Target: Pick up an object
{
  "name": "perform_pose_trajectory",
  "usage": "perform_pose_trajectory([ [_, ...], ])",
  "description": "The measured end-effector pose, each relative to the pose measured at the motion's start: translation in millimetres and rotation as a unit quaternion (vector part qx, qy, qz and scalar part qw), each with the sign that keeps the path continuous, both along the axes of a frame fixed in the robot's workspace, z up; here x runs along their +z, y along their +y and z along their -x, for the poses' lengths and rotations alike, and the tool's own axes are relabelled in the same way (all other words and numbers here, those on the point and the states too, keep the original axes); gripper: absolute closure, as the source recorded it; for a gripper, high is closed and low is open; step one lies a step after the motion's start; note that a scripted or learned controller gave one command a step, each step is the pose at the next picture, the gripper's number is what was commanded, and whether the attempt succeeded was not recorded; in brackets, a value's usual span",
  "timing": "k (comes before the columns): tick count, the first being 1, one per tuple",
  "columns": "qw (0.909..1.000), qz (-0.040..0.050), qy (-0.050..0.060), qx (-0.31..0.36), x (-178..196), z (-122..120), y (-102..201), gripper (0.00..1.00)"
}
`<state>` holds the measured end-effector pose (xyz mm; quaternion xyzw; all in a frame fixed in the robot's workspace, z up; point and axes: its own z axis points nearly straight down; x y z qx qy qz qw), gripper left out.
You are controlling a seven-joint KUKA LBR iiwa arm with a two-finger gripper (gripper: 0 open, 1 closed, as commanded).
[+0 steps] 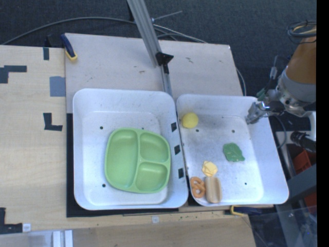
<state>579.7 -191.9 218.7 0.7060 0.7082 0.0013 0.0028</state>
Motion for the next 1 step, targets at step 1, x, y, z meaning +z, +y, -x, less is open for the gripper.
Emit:
perform_pose_trajectory([
  [1,1.0,-0.0004,0.001,0.0,40.1,-1.1,0.4,1.0],
])
